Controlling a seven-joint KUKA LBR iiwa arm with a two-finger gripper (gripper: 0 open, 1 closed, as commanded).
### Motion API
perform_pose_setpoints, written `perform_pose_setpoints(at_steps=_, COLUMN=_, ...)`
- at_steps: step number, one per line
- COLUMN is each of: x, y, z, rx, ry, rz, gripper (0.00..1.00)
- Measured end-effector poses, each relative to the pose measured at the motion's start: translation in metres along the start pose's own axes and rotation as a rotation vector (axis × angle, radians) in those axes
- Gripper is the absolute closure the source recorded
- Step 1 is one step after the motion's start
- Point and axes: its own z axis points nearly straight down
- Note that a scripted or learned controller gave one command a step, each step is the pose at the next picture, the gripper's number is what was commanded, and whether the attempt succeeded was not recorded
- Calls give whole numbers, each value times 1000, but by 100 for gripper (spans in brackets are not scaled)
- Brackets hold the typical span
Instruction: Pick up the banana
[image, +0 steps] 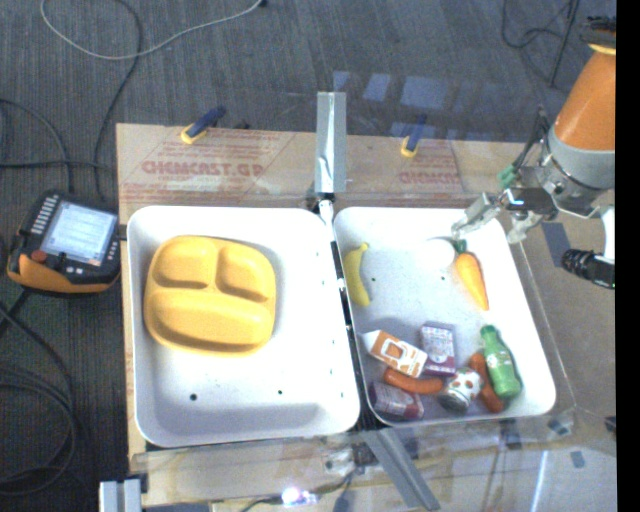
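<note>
Camera view puts the yellow curved banana (356, 274) in front of you in the right white bin (530, 300), lying along that bin's left wall toward the far end, well apart from everything else in there. Your grey two-finger gripper (490, 215) hangs over the far right corner of the same bin, and whether its fingers are spread or closed you cannot tell from here; nothing is seen between them. Just near and below it lies an orange carrot with a green top (472, 278), pointing toward the near side.

At the near end of the right bin you have a cluster: a small orange and white carton (399, 353), a purple packet (438, 346), a reddish sausage-shaped piece (412, 382), a dark red packet (397, 403), a small tin can (458, 391) and a green bottle with a red cap (500, 366). Their labels are too small to read.

The left white bin (240, 410) holds a yellow plastic tray with three compartments (211, 292), turned bottom up toward the far left.

On the brown board (150, 180) beyond the bins you can see faded red lettering; the left block seems to begin "CHEMCAST", and the rest is not legible. A handheld pendant with a lit screen and orange edge (66, 242) rests on the floor left of the bench.
</note>
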Motion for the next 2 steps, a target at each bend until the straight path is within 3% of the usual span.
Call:
perform_pose_setpoints(at_steps=1, x=20, y=-9, z=78, rx=1, ry=2, rz=164, gripper=0)
perform_pose_setpoints(at_steps=2, x=79, y=20, z=159, rx=2, ry=0, rz=237, gripper=0)
